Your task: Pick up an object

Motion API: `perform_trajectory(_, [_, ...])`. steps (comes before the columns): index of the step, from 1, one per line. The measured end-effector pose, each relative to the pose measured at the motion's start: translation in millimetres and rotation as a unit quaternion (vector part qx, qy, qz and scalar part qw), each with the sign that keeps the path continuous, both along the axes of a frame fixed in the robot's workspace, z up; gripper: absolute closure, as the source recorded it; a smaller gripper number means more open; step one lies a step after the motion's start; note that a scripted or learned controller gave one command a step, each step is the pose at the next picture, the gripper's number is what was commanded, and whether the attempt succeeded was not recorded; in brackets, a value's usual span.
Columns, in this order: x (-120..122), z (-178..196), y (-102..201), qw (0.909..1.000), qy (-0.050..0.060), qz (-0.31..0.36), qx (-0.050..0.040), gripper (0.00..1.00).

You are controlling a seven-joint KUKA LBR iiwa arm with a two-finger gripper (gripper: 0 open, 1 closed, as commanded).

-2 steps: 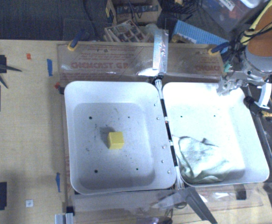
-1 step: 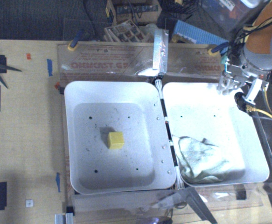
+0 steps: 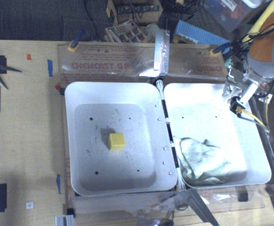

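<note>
Left bin (image 3: 75, 98) — yellow block (image 3: 117, 141); right bin (image 3: 174, 98) — cloth (image 3: 205, 161).

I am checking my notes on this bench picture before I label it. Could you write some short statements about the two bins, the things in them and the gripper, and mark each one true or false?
1. A yellow block lies in the left bin. True.
2. The crumpled cloth lies in the left bin with the block. False: it lies in the right bin, near its front.
3. The gripper is over the right bin's far right corner. True.
4. The gripper holds the yellow block. False: the block rests on the left bin's floor, far from the gripper.
5. The cloth touches the block. False: they lie in separate bins.
</note>
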State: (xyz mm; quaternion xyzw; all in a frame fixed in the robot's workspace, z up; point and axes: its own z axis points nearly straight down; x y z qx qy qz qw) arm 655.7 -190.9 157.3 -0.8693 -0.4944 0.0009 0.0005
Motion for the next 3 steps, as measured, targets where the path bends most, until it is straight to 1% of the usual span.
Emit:
perform_trajectory(1, [11.8,70.3,29.0,0.9889,-0.001,-0.149,-0.0007,1.00])
perform_trajectory(2, [-20.4,45.0,29.4,0.9655,0.001,-0.260,0.0002,1.00])
perform_trajectory(3, [-15.1,5.1,20.0,0.9155,0.001,-0.402,-0.0002,1.00])
